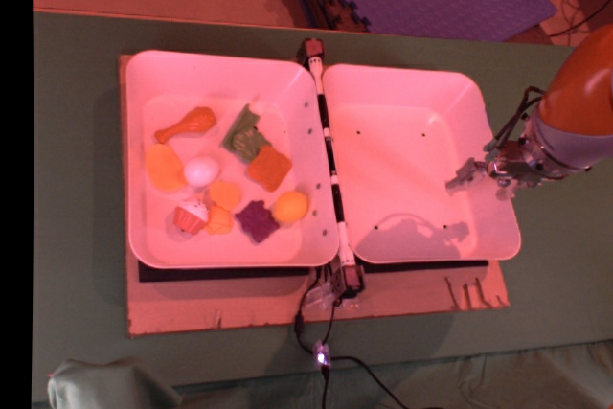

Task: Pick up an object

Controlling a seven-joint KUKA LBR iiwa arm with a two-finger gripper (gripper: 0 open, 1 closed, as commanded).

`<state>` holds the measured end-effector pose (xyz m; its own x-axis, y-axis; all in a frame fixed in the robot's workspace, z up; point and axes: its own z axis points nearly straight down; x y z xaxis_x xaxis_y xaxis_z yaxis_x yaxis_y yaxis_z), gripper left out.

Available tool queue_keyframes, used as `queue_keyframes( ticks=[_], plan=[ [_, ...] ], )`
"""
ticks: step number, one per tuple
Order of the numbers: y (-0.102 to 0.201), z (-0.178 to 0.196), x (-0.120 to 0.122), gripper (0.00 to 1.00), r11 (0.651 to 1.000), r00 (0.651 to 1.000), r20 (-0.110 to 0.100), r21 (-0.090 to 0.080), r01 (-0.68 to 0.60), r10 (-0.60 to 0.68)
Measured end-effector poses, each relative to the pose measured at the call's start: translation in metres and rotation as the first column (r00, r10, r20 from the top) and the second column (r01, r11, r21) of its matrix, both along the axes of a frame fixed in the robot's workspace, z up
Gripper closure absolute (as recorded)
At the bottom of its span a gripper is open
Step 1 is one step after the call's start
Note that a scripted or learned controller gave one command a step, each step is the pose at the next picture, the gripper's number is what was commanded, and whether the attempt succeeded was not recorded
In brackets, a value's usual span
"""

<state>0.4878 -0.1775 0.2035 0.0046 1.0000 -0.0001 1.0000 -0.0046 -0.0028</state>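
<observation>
Camera view, looking down at a slant, shows me my end effector point(471, 175) over the right-hand bin point(421, 249), close to that bin's right wall, with the grey wrist and orange band of the arm point(575, 110) reaching in behind it from the right. Whether it is released or clenched I cannot tell at this size, and I see nothing caught in it. Its shadow falls on the bin floor just below it in the picture. Everything I could pick lies well apart from the end effector, far to its left across the divider strip point(329, 158), in the left-hand bin point(144, 72). Nearest to the end effector on that side are a yellow-orange round piece point(291, 206) and an orange square waffle-like piece point(270, 168). Further left I see a green leafy piece point(244, 134), a dark purple piece point(257, 220), a drumstick point(187, 124), a white egg point(201, 171), an orange slab point(165, 167) touching the egg, two small orange pieces point(223, 204) and a cupcake point(191, 217). Both bins sit on a brown board point(192, 311) on the green bench point(77, 158), and cables point(326, 354) trail from the board's near edge.
</observation>
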Motion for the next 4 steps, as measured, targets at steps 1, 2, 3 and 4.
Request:
queue_keyframes(
  ticks=[1,2,3,4],
  plan=[
    [-0.001,-0.053,-0.011,0.0,1.0,1.0,-0.002,0.001,0.001,-0.001],
    [0.0,-0.105,-0.002,0.0,1.0,1.0,0.009,0.006,-0.004,0.004],
    [0.0,-0.107,0.002,0.0,1.0,1.0,0.009,0.006,-0.003,0.003],
    [-0.004,-0.092,0.006,1.0,1.0,1.0,0.027,-0.007,0.002,-0.002]
  ],
)
